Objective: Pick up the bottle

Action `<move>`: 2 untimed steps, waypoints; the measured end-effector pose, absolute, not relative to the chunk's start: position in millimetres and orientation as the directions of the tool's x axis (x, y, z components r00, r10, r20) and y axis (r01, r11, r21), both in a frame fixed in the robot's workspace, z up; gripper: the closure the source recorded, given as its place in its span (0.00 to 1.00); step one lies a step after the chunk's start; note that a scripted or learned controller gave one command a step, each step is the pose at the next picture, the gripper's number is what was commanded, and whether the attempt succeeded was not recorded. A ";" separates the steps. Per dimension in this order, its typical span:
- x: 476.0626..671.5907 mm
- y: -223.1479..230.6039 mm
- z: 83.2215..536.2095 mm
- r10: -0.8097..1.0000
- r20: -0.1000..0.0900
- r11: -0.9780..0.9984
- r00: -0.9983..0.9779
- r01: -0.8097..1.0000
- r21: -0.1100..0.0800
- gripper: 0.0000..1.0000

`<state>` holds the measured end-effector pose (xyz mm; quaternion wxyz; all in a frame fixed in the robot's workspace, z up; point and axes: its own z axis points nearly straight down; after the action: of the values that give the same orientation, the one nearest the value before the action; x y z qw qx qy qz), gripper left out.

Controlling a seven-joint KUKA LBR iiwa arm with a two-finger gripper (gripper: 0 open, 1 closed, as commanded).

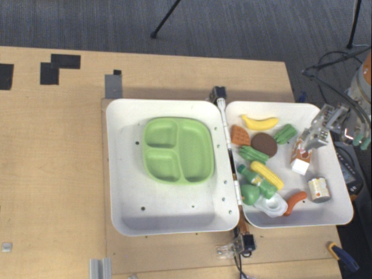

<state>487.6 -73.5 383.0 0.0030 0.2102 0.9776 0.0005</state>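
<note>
the metal two-finger claw (311, 139) hangs over the right white plastic bin (343, 211) near the tabletop's right edge — pinching the small brown bottle with a white base (300, 158), tilted.

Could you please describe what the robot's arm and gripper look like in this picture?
The arm enters at the right edge: grey and rounded, with an orange band near the top. The gripper is a silver-grey metal assembly with angular, bracket-like parts and thin fingers. Dark cables loop behind it; finer markings are too small to read.
</note>
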 end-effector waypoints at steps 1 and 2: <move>487.8 -141.6 445.3 0.001 -0.011 1.000 -1.000 0.001 -0.003 1.00; 487.9 -109.3 386.2 -0.165 -0.007 0.986 -0.986 -0.165 -0.002 1.00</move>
<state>487.9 -109.3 386.2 0.0037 -0.0829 0.9965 -0.0006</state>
